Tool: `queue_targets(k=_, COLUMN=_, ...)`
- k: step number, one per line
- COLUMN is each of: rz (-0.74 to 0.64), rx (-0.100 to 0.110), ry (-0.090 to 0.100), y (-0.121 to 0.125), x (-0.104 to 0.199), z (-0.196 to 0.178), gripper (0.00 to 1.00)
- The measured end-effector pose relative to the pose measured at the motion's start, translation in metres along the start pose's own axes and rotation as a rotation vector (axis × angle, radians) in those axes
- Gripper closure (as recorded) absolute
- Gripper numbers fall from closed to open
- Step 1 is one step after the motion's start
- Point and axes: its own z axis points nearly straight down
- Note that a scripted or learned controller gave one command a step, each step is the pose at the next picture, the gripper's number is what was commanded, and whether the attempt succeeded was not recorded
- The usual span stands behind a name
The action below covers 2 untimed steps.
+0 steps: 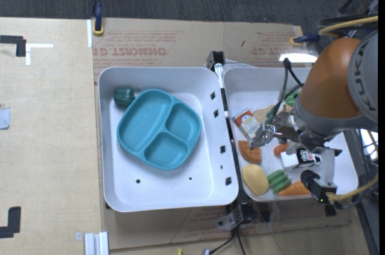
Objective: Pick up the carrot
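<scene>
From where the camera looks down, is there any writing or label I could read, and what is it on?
Red print on the cardboard sheet behind the bins: upside down, too blurred to read.
Red print on the cardboard behind the right bin: also unreadable.
Dark letters on the arm's grey side: partly cut off, unreadable.
Red and white packet: print too small.

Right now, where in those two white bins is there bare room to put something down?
The left bin has bare floor below the blue divided plate and along its right wall. The right bin is crowded: toy foods, the carrot and the arm leave bare floor near its top-left corner.
</scene>
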Motion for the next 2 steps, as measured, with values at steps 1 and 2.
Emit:
queue_targets(k=1, rz=-0.184, rx=-0.009, ry=-0.003, y=0.003, x=-0.009, z=-0.081, gripper=0.0)
queue_targets(k=2, rz=-0.65, rx=-0.005, ry=-0.002, y=0.001, x=0.0, z=-0.051, gripper=0.0)
